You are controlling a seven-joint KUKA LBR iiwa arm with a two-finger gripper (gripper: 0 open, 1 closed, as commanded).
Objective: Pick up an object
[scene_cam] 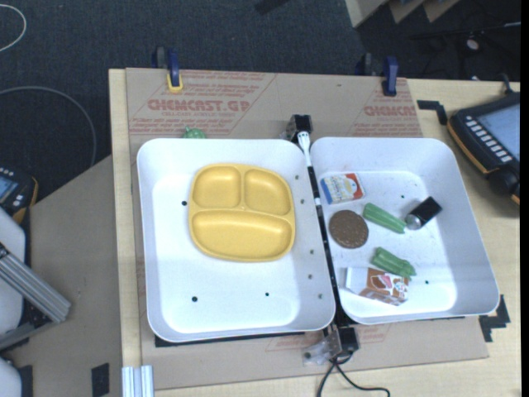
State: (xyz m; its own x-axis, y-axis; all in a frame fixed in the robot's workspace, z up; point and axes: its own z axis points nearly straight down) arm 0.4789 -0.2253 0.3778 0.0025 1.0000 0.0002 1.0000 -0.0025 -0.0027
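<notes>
While you are looking down, a yellow plate is lying in the left bin; a brown cookie is sitting in the right bin. You cannot tell about the jaws.

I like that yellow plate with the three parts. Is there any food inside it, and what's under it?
The yellow plate has nothing in any of its three compartments. It sits flat in the left white bin. Whatever lies directly beneath the plate is covered, so I can't tell.

A dark blue-grey carpeted floor spreads across the far side. A pale wooden bench top carries a brown protective-paper sheet, held at its far edge by two blue clamps.
</notes>
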